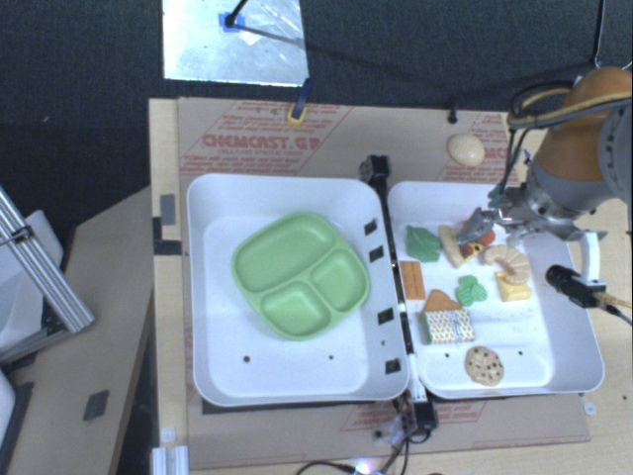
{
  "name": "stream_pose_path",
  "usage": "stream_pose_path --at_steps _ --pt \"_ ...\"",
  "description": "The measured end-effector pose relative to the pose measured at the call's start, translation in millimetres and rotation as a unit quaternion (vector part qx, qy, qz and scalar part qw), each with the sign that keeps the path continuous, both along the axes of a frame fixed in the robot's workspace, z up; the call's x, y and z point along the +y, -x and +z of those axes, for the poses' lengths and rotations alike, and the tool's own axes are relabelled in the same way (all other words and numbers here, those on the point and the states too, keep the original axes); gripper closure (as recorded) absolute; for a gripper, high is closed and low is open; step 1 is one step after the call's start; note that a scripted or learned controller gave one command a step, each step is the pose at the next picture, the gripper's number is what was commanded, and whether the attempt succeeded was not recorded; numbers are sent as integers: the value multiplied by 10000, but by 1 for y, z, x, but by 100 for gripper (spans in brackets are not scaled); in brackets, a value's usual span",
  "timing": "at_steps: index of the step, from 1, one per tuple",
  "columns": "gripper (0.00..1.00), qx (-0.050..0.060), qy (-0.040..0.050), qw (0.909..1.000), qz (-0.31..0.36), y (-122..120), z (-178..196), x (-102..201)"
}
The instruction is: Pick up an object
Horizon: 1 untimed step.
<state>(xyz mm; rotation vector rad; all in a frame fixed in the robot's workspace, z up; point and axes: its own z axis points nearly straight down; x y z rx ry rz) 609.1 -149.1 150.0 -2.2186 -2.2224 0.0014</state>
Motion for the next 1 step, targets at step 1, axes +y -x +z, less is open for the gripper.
stream_pose_path --at_steps 1 --pt "0 -33 10 10000 -2 -4 -58 -6"
